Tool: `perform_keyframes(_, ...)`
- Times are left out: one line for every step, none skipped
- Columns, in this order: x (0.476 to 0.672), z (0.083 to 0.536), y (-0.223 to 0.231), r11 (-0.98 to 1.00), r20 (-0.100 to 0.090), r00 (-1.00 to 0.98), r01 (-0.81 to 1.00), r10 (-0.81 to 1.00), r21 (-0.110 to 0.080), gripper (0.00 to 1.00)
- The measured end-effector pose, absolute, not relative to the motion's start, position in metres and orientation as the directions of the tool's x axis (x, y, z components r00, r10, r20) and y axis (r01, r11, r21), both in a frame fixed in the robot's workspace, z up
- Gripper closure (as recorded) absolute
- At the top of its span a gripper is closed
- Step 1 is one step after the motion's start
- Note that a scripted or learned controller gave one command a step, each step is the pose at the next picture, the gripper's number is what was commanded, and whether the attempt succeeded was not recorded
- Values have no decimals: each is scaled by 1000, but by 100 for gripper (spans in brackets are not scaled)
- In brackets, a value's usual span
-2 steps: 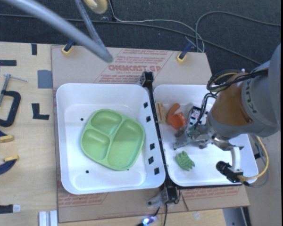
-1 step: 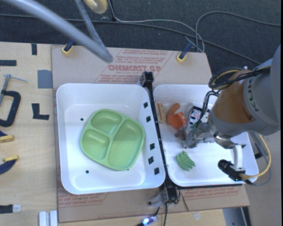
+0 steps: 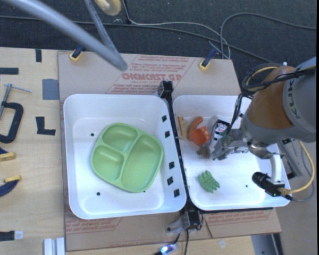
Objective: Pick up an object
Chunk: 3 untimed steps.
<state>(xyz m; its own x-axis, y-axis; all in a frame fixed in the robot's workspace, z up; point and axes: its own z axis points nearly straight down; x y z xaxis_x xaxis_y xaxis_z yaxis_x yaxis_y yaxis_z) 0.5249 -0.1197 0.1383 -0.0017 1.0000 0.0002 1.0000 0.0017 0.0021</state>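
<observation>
In the right bin [image 3: 239, 198] lie an orange-red toy [image 3: 198, 134], a peach carrot-like piece [image 3: 181, 126] by the divider, a small black-and-white box [image 3: 219, 128] and a green leafy piece [image 3: 208, 181]. My gripper [image 3: 215, 150] is down in this bin, just right of and below the orange-red toy, beside the black-and-white box. A small dark grey thing [image 3: 203, 151] sits at its tips; whether it is gripped is unclear. The arm's grey body and orange band [image 3: 271, 110] hang over the bin's right half.
The left bin [image 3: 80, 195] holds a green divided plate [image 3: 127, 156]. A black divider [image 3: 173, 142] with clips runs between the bins. Cables loop behind the bench, and clamps lie on the table to the far left [image 3: 8, 122].
</observation>
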Motion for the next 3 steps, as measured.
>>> perform_keyframes(526,180,-121,1,-1,-1,1000,1000,2,100)
perform_keyframes(525,242,-116,2,-1,-2,1000,1000,5,100)
perform_keyframes(533,248,-63,6,1,-6,1000,1000,0,100)
